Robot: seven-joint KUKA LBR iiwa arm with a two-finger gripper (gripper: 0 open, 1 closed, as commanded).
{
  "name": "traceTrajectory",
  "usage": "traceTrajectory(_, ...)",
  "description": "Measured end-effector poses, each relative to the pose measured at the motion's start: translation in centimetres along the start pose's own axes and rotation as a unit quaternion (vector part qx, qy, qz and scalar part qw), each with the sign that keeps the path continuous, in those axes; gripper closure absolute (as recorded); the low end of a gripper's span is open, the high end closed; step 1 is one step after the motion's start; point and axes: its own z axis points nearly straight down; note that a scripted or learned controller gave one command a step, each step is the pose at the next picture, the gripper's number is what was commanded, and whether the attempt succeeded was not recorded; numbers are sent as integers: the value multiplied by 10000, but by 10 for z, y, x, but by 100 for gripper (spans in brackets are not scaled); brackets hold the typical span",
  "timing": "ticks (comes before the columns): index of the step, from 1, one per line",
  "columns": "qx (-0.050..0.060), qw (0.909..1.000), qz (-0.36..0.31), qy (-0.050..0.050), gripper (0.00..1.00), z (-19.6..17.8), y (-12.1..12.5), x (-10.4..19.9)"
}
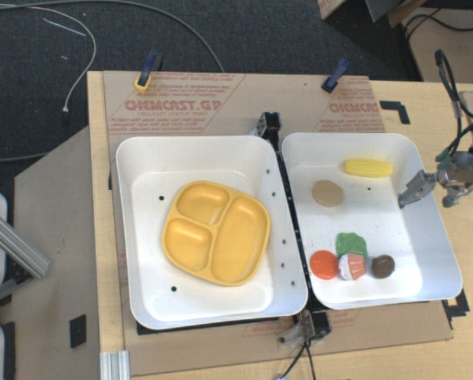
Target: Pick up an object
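Nothing is being held yet: the gripper is being seen at the right bin's right edge, fingers spread and empty, with the corn cob lying just left, ungrasped.

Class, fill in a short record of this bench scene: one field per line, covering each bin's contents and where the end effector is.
left bin: yellow divided plate
right bin: yellow corn, tan disc, green piece, orange ball, red-and-white item, brown ball
end effector: at right bin's right rim, nothing seen between fingers
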Motion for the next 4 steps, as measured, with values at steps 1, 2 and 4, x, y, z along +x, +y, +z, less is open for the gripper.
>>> traceTrajectory(1,-67,10000,-22,-16,0,-7,3,1)
traceTrajectory(2,-45,10000,-18,-5,0,52,-4,2)
traceTrajectory(4,-65,10000,-12,-9,0,166,-7,1)
